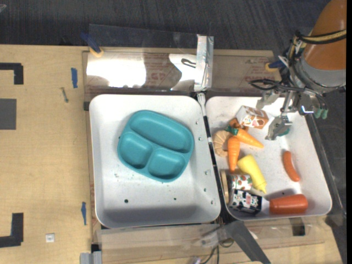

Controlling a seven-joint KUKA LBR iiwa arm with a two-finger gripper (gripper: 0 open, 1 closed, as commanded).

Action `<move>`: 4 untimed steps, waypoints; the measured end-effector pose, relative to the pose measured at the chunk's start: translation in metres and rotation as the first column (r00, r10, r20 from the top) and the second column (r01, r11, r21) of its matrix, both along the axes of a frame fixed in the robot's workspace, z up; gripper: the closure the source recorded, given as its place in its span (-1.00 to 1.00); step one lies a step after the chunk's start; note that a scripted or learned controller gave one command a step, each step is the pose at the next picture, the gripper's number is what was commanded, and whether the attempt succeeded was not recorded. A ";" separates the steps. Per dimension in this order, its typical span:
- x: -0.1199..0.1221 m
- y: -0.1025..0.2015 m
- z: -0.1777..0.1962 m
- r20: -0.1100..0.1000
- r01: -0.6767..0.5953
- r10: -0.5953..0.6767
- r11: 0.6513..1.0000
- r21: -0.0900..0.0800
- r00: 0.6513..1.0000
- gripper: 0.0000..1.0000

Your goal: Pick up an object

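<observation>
- camera view: you are at the approach step; the gripper (276, 116) hangs over the upper part of the right bin (322, 164), its two fingers spread apart with nothing between them, and nothing is lifted yet
- the pickable things all lie in that right bin: a small printed carton (252, 118) just left of the gripper, two toy carrots (240, 143) below it, a yellow toy vegetable (252, 172), a small orange sausage (291, 166), a red sausage (288, 203) by the near rim, and a black-and-white spotted box (244, 194)
- i judge the carton the nearest target; your next move would call for a short shift left and a drop, with the fingers set astride its narrow sides
- the orange sausage lies well apart from the rest, so it looks the cleaner grasp if you prefer room around the fingers
- edges: the carton sits near the divider between the bins and touches a carrot, so a sloppy descent could nudge both
- the right bin's far and right walls are close to the wrist cables (269, 83); mind them
- the left bin (104, 147) holds a teal divided tray (156, 145), well apart from your work
</observation>
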State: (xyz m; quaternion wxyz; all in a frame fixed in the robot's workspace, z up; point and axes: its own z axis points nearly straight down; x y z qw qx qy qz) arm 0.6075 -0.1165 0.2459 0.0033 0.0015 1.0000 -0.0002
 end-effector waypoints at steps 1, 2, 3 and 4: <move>-0.059 -0.015 -0.103 -0.007 0.235 -0.235 0.972 0.001 0.972 -1.00; -0.054 0.021 -0.156 0.008 0.244 -0.244 0.970 0.001 0.970 -1.00; -0.050 0.022 -0.143 0.019 0.242 -0.242 0.970 0.001 0.970 1.00; -0.051 0.022 -0.144 0.017 0.242 -0.242 0.970 0.001 0.970 -1.00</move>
